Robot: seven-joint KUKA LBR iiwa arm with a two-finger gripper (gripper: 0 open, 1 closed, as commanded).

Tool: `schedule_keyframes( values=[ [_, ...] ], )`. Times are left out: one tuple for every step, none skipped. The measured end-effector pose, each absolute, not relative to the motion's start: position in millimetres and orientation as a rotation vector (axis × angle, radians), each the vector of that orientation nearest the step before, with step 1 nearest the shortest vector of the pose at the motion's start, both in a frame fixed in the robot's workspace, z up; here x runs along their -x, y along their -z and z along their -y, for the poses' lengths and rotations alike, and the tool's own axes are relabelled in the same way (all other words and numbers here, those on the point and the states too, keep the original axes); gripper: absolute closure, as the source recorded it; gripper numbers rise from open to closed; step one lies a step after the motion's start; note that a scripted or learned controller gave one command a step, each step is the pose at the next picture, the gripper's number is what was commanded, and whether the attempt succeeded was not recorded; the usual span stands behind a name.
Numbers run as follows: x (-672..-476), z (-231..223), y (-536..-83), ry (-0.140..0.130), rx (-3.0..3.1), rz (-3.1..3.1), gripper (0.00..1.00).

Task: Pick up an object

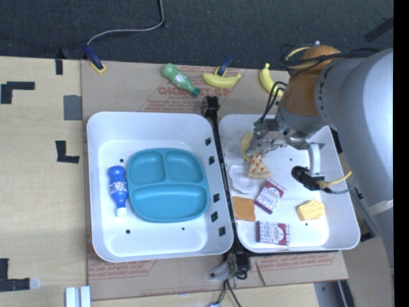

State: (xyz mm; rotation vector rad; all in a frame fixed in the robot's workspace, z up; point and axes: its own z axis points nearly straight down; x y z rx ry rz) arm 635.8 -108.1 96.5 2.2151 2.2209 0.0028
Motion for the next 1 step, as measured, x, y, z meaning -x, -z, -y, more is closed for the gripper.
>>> schedule_keyframes(
  values=[
    [-598.6,30.3,-184.6,-0.001,-2.219,-2.225,1.0]
  ],
)
